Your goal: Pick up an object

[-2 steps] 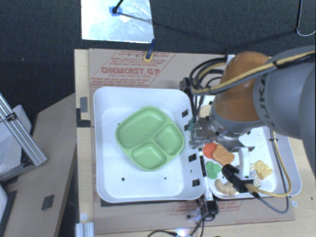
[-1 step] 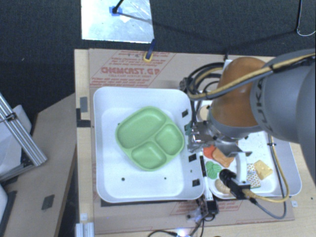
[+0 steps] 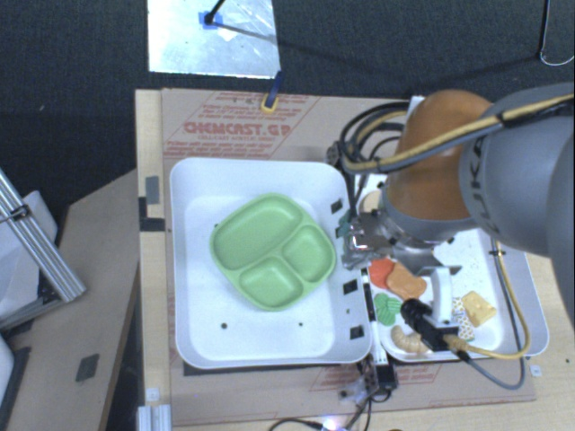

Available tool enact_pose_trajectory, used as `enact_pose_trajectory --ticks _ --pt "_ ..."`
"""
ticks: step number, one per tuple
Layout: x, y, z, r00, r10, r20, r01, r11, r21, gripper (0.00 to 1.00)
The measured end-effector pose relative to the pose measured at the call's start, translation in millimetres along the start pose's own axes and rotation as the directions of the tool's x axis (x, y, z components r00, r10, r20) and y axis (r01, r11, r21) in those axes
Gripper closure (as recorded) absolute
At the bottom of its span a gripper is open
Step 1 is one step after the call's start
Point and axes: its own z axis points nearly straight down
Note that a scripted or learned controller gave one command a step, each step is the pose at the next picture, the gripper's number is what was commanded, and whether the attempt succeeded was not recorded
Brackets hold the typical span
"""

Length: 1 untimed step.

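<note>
The gripper [image 3: 384, 257] is seen right of centre, just above an orange object [image 3: 407, 285] in the right bin [image 3: 536, 329], though whether it is open or closed cannot be told.

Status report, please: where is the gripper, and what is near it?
Gripper over right bin, grip hidden by the arm. Orange piece right under it; green piece, beige piece close by. Green plate in left bin, not in the way.

Two white bins [image 3: 193, 335] on bench [image 3: 99, 241]
</note>
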Motion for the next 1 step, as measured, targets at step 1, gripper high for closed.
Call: enact_pose_trajectory --ticks 1 --pt "3.0 0.6 11.8 1.000 0.001 0.001 -0.001 1.000 0.003 1.00"
